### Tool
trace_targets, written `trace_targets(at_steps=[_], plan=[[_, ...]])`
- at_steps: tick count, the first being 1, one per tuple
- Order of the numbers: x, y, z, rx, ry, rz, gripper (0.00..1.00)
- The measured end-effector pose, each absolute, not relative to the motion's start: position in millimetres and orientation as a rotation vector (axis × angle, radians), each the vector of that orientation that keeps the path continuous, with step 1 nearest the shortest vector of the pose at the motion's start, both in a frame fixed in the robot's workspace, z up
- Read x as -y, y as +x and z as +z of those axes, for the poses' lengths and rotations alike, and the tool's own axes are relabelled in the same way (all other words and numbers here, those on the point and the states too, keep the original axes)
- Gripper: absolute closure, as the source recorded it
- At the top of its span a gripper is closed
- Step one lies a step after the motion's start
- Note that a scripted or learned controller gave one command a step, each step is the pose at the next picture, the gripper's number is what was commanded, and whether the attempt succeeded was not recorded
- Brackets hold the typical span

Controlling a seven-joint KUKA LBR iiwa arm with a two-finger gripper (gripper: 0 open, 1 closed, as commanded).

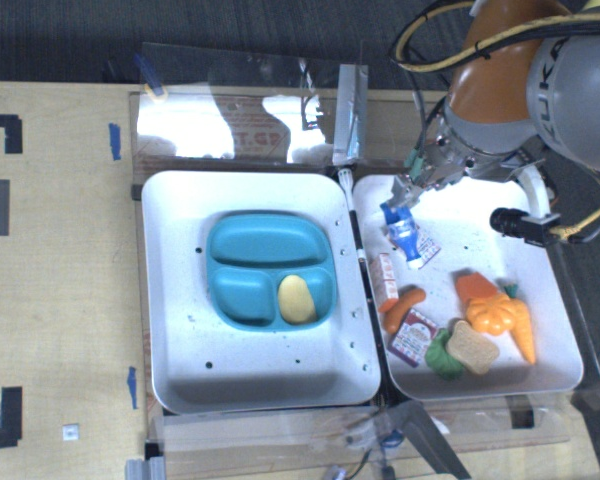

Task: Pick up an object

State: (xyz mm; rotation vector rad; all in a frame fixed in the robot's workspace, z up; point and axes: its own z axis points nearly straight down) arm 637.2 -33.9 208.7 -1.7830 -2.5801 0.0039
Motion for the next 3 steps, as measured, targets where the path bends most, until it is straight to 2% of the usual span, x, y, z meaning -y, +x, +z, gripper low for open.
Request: trace_targets(at_steps=[1, 2, 3], plan=[[34.6, 637.0, 208.4, 2.579, -1.784, 0.005, 0.0], [29.7, 581.6, 180.3, 2.122, -2.306, 0.011, 0.0], [62.8, 603.1, 180.9, 2.11, -2.325, 0.007, 0.0]])
